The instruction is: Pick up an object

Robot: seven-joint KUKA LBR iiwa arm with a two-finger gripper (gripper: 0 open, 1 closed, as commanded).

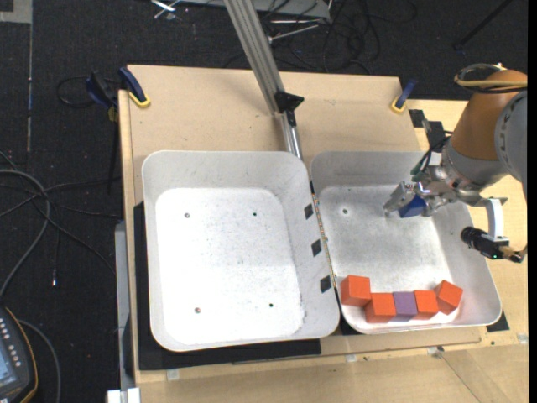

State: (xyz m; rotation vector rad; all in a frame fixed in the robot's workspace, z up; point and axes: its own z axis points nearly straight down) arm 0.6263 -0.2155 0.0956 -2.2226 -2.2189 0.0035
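Blue block: small, pinched in the claw above the right bin
Orange blocks: four counted
Purple block: one
Bins: two

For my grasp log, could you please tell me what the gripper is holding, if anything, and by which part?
A small blue object sits at the gripper over the right bin, but whether it lies between the fingers, and by which part, cannot be told.
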